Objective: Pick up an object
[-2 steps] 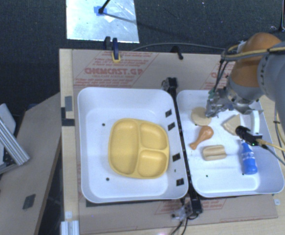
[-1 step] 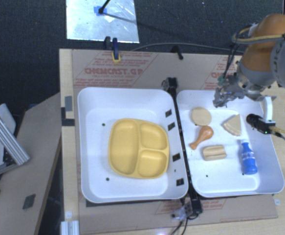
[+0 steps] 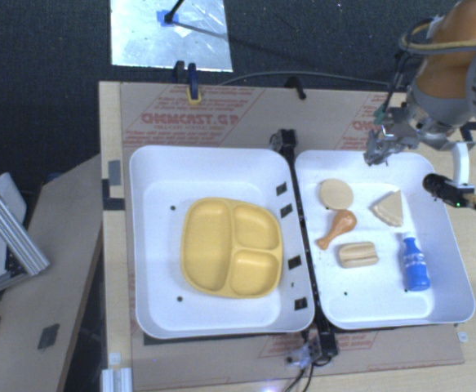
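The gripper hovers over the right bin's far rim — approach step; finger spread unreadable; next, descend onto the round cookie.

Looking like a robotics lab, two white bins sitting on a cardboard-covered bench, clamps gripping the cardboard behind the bins, aluminium framing standing left of the bins, cables trailing behind.
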{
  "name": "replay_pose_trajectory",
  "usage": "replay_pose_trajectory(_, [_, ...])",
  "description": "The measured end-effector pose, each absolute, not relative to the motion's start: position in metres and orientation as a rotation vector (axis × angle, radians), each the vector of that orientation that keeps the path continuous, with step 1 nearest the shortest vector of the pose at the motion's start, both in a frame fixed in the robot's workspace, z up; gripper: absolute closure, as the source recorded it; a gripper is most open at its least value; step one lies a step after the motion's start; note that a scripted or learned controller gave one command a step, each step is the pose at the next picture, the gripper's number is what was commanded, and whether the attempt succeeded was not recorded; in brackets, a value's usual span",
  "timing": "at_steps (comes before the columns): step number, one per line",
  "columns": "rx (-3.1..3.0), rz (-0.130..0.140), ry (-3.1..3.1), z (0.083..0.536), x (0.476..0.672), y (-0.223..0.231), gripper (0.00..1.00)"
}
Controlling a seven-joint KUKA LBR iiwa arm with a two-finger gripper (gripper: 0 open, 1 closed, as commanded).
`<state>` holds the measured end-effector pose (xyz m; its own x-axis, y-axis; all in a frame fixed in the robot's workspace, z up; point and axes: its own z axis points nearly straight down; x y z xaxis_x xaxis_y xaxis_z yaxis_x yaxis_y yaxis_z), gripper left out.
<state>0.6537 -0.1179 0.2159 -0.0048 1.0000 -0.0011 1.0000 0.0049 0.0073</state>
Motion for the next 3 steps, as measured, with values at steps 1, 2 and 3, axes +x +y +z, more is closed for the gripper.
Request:
replay_pose_trajectory(1, [2.211, 0.007, 2.223, 0.261, 0.655, -0.118, 1.00])
replay_pose_trajectory(2, [2.210, 0.004, 2.233, 0.257, 0.656, -0.054, 1.00])
replay_pose_trajectory(3, [2.210, 0.004, 2.233, 0.258, 0.652, 0.005, 1.00])
